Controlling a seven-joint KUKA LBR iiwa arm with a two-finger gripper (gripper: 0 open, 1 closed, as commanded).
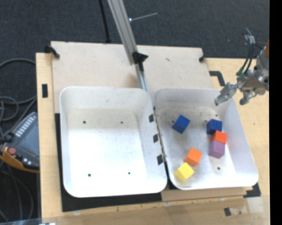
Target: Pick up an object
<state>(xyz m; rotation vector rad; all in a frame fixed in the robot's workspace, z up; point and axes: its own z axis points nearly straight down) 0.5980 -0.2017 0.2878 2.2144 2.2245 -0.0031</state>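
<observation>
- Fingers (234,96) spread open, gripping nothing, above far right rim of right bin (244,144).
- Six blocks inside, nearer and left of fingers: closest blue block (214,125), apart from them.

Colours, placed from the grey metal gripper (235,95):

- Right-hand bin (244,146), directly under: white, faint dark specks.
- Blue cube (214,125), nearest below.
- Red-orange cube (220,137), touching it.
- Purple cube (217,149), next down.
- Second blue cube (180,123), off to the side.
- Orange cube (193,156), further off.
- Yellow cube (184,172), furthest.
- Left-hand bin (108,142), well away: white, speckled.
- Bench (126,64): pale tan.
- Floor (33,13): dark grey.
</observation>
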